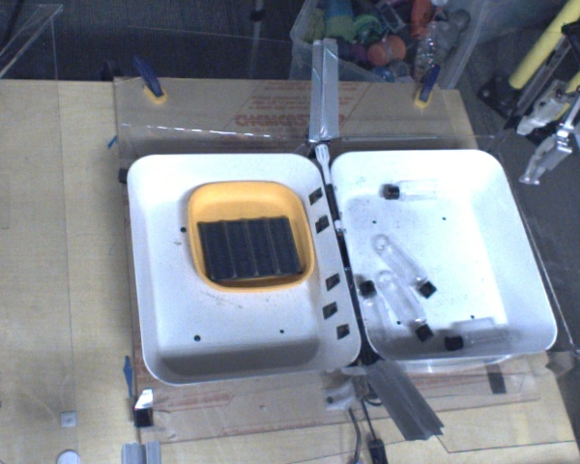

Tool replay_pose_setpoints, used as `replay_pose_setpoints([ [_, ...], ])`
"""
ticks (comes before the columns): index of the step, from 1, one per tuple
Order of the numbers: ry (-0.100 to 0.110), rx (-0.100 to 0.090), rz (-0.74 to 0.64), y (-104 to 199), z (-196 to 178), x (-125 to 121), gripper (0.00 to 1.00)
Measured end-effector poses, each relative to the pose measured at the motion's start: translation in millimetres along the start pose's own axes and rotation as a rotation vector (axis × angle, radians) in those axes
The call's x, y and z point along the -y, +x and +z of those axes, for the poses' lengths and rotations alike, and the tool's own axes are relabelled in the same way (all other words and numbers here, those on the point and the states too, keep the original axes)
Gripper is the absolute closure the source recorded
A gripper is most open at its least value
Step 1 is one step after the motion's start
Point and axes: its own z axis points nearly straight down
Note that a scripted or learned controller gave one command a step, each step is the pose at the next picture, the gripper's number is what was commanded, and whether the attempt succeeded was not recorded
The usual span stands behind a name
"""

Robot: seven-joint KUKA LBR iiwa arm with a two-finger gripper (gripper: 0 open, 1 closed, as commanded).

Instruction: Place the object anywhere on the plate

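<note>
My gripper point(546, 158) hangs off the right bin point(493, 191); I cannot tell its state. Clear tubes point(398, 274) lie there. A dark slab point(249, 247) covers the plate point(201, 201).

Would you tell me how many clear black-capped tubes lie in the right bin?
4, perhaps: tube at the back, two mid-bin, one along the front wall. Their clear bodies are faint, so the count is unsure.

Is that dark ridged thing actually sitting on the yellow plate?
Touching. The camera view shows the dark ridged block lying inside the yellow plate, rim visible all around.
</note>
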Motion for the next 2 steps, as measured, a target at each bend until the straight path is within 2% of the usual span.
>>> replay_pose_setpoints([
  [1,0.0,-0.008,-0.208,-4.4,57.7,-4.4,0.0],
  [2,0.0,-0.007,-0.273,-2.4,65.7,-4.7,0.0],
])
